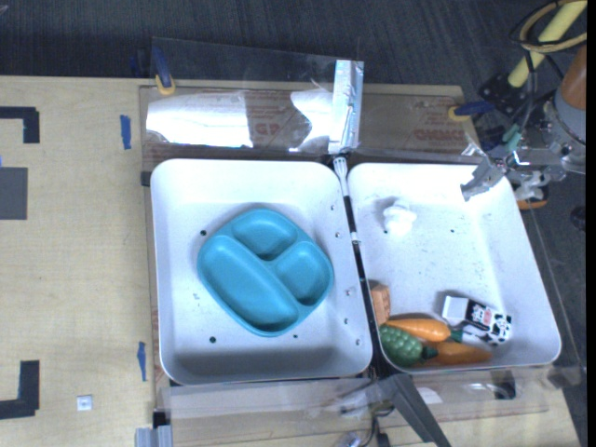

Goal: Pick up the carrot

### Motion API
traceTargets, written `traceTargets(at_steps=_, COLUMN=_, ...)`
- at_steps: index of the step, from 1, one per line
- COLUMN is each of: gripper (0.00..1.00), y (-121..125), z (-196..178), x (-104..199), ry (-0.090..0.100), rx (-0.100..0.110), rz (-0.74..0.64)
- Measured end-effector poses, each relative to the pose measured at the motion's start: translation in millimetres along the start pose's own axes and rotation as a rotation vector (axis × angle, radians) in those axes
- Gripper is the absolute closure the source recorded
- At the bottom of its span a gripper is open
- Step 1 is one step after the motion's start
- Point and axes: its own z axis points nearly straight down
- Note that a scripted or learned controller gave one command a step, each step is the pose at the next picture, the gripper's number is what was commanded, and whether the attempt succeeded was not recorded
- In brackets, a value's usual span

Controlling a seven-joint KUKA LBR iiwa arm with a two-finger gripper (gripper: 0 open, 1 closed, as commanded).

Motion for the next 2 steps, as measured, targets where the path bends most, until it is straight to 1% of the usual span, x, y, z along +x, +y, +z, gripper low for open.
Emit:
traceTargets(at_steps=1, gripper=0.0, y=-109.8, z=92.6, x=43.5, ry=0.001, rx=0.005, rz=0.21)
traceTargets(at_steps=2, gripper=0.0, y=-107.7, z=183.3, x=65.2, ry=0.001, rx=-0.007, rz=0.107)
